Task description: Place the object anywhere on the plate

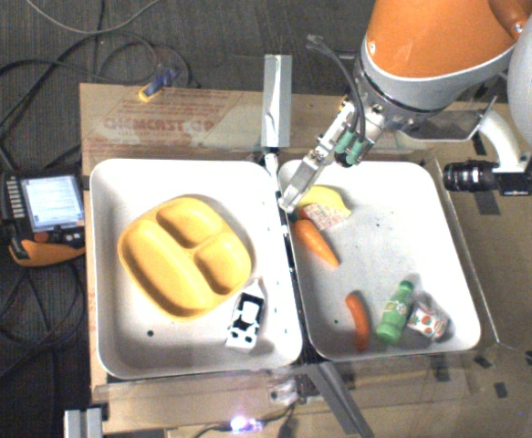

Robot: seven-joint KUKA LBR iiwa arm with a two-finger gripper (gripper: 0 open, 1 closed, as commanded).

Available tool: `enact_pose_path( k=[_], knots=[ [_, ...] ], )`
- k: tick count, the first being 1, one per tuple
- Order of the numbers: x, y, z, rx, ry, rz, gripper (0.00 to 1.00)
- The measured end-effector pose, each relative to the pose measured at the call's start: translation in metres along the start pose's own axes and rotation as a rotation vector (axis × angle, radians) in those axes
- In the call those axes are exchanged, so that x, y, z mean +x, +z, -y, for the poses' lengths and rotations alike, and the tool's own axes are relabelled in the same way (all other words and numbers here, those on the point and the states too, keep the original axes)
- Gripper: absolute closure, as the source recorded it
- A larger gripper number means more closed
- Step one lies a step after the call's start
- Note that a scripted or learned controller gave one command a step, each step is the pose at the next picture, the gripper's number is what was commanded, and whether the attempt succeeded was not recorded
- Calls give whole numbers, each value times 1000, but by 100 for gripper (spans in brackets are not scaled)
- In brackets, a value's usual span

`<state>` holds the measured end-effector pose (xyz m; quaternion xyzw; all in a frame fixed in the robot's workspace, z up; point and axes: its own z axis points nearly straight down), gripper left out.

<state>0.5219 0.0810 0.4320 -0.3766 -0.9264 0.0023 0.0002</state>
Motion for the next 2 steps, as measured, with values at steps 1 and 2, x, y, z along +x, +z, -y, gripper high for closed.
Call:
enact_pose_path(
  k=[1, 2],
  knots=[
    [-2, -7, -2, 5, 2, 1, 100],
    [14, 99, -24, 1, -71, -3, 100]
  ],
)
